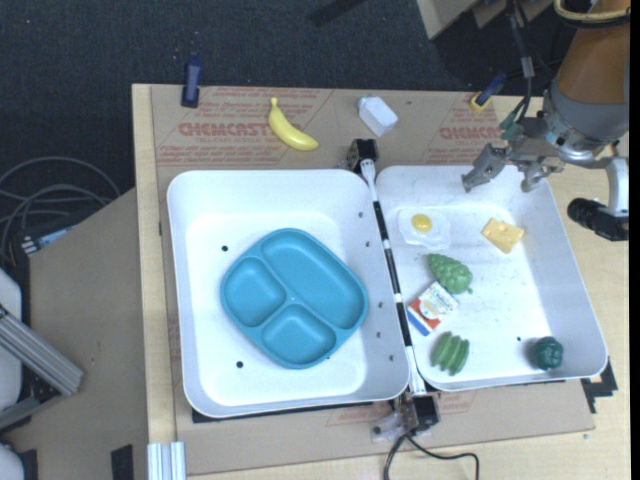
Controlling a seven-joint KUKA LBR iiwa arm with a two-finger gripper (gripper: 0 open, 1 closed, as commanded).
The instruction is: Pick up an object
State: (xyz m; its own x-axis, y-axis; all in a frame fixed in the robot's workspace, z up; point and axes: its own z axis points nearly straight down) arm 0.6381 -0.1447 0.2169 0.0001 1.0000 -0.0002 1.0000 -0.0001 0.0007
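My gripper (pixel 508 170) hangs over the far edge of the right bin (pixel 570 298), fingers spread and open, nothing between them. Below it in that bin lie a fried egg (pixel 423 226), a yellow cheese wedge (pixel 502 234), a green leafy vegetable (pixel 449 271), a small red, white and blue carton (pixel 432 305), a green pepper-like piece (pixel 451 352) and a dark green round item (pixel 546 352). The cheese wedge is the nearest object to the fingers, a little toward the front.
The left bin (pixel 200 218) holds a blue divided plate (pixel 292 295). On the bench behind the bins lie a yellow banana (pixel 290 128), a white block (pixel 378 115) and a blue marker (pixel 191 80). Cables run along the left floor.
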